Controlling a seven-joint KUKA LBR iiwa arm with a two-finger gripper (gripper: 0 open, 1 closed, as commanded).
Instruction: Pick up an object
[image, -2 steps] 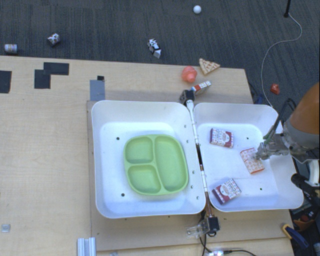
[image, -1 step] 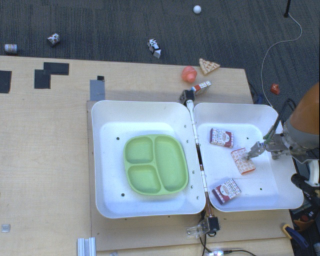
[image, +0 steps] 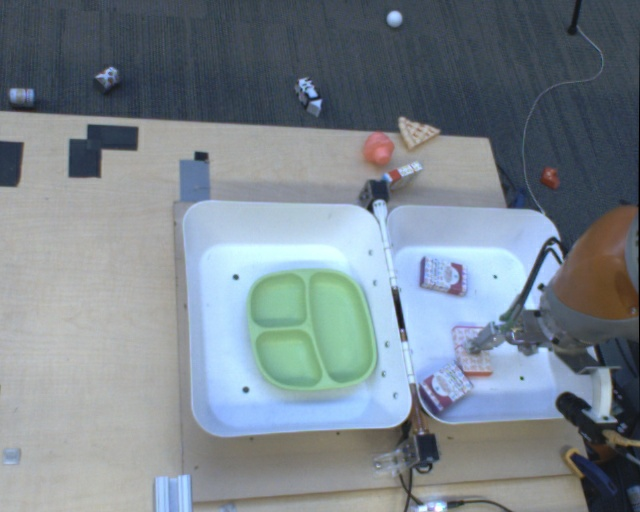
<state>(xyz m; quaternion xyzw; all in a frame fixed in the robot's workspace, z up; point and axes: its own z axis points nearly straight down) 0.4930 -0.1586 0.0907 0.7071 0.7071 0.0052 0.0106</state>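
In the right bin (image: 505, 240) lie three small packets: a red and white one (image: 444, 275) near the back, a pale one with a red edge (image: 471, 350) in the middle, and a dark red and white one (image: 446, 387) at the front left corner. My gripper (image: 485, 340) reaches in from the right and its tip sits at the right edge of the middle packet, low over the bin floor. Nothing is visibly held between the fingers.
The left bin (image: 215, 300) holds a green three-compartment tray (image: 310, 330). Behind the bins, on the bench, lie a red ball (image: 378, 148), a pizza-slice toy (image: 418, 132) and a small red and white tube (image: 405, 174). Cables run beside the right bin.
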